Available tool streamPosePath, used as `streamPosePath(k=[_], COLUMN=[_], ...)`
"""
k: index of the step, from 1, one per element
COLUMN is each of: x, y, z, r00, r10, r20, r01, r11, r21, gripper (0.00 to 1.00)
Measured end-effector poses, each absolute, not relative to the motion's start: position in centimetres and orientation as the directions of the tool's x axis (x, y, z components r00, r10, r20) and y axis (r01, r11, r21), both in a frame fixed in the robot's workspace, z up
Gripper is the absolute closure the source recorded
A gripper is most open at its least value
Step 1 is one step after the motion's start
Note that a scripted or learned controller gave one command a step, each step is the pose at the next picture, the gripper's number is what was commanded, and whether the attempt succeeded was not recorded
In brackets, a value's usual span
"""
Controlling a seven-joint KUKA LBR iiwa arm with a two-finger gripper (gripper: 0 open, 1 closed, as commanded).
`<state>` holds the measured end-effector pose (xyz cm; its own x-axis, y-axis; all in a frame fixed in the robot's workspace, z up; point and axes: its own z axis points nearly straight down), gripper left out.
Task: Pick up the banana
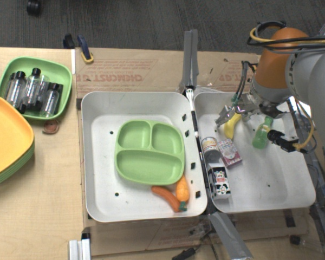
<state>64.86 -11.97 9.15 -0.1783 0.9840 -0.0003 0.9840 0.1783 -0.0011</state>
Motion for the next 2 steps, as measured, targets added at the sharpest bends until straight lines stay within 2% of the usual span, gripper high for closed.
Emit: streamPosePath(k=[1,2], x=[64.4,61.1], y=[-12.2,-9.0], z=[9.7,19.1], r00=[-0.172,0.2], r10=[0.985,0.98], r20=[0.005,-0.002], r01=[0.985,0.98], r11=[0.172,-0.2], r21=[-0.019,-0.002], gripper=[1.0,1.0])
